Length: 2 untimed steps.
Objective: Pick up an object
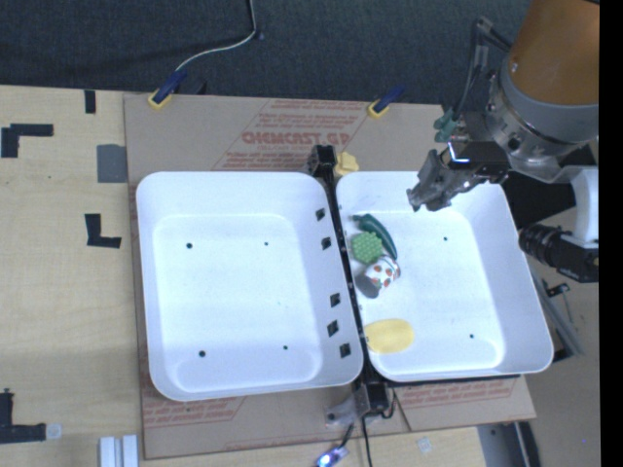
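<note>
Camera view: gripper [428, 198] hovers over right bin [487, 290], jaw state indiscernible, well apart from green piece [369, 245], red-white object [380, 275] and yellow disc [389, 335] crowding the divider wall, which risks blocking a clean grasp.

We count four objects along the right bin's [506, 261] left wall: a dark green strip [373, 228], a green studded block [367, 247] touching it, a red-and-white cup [380, 275] tipped over, a flat yellow disc [389, 336] nearest us.
</note>
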### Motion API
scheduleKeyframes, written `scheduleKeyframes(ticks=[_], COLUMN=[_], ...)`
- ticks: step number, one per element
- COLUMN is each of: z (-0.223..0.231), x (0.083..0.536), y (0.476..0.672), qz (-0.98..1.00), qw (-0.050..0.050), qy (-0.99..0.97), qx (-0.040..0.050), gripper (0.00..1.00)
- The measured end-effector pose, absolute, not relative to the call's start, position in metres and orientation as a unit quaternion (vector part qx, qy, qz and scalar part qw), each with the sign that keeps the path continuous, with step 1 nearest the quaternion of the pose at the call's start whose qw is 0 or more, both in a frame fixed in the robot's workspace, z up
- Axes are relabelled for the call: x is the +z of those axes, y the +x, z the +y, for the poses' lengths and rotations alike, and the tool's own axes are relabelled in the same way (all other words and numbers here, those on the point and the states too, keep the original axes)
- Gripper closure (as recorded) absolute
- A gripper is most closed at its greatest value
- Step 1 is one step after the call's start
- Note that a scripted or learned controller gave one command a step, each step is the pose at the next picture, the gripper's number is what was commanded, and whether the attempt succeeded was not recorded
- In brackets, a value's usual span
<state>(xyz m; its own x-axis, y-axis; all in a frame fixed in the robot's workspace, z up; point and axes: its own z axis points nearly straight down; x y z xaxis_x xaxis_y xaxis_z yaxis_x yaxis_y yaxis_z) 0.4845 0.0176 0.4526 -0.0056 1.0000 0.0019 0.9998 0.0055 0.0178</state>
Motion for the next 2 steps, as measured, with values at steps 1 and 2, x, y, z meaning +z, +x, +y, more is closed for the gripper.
scheduleKeyframes(ticks=[1,2], z=[0.004,0.087], x=[0.541,0.410], y=[0.484,0.482], qz=[0.708,0.710], qw=[0.004,-0.004], qy=[0.706,0.704], qx=[0.0040,-0.0053], gripper=[1.00,1.00])
